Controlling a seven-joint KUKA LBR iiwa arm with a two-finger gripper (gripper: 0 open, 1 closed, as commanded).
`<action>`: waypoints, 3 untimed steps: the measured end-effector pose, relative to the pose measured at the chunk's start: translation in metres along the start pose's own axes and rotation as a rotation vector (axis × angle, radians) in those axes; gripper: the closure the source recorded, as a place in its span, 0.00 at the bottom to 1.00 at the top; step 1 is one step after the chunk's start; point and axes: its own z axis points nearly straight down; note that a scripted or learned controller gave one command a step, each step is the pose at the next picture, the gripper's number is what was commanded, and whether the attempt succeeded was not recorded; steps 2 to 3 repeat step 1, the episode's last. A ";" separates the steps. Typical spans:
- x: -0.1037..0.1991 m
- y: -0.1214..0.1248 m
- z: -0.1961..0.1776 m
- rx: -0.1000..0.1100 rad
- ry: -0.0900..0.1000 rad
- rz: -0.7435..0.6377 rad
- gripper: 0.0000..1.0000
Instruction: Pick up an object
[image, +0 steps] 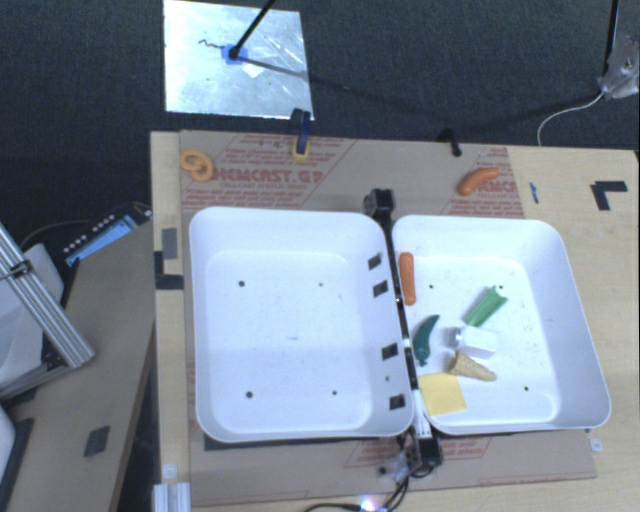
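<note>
The right bin (560, 300) holds several small objects. An orange carrot-like stick (407, 277) lies along its left wall. A light green piece (485, 306) sits near the middle, and a dark green pod (426, 338) lies below and to the left of it. A white block (478, 342) rests against a tan cone (471, 367). A yellow square (442, 394) lies at the bin's front left.
The left bin (290, 320) stands beside the right one, joined at a black clipped divider (392, 290). On the cardboard behind the bins lie an orange ring (197, 165), a yellow clamp (300, 135) and an orange sausage shape (478, 181). A metal frame (40, 310) stands at far left.
</note>
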 end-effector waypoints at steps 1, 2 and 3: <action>-0.025 0.004 -0.014 0.003 -0.001 0.002 1.00; -0.025 0.004 -0.014 0.003 -0.001 0.002 1.00; -0.025 0.004 -0.014 0.003 -0.001 0.002 1.00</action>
